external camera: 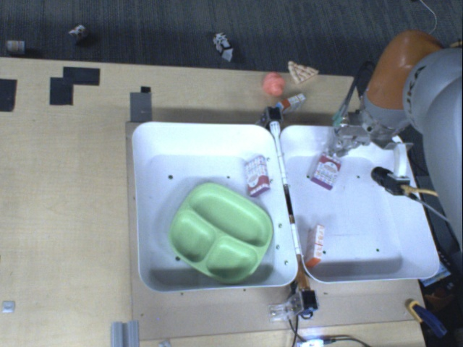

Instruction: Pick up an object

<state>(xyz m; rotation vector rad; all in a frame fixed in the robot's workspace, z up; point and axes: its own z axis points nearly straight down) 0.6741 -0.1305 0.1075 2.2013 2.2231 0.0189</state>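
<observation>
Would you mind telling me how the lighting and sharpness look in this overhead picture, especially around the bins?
In the camera view the lighting is even and soft; the green tray casts a dim shadow on the left bin. The white bins are bright without hard glare. The gripper and small carton look slightly blurred.

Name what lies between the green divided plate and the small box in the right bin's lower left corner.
In the camera view, the raised rims where the two bins meet run between the green plate and the small box; otherwise bare white bin floor.
</observation>
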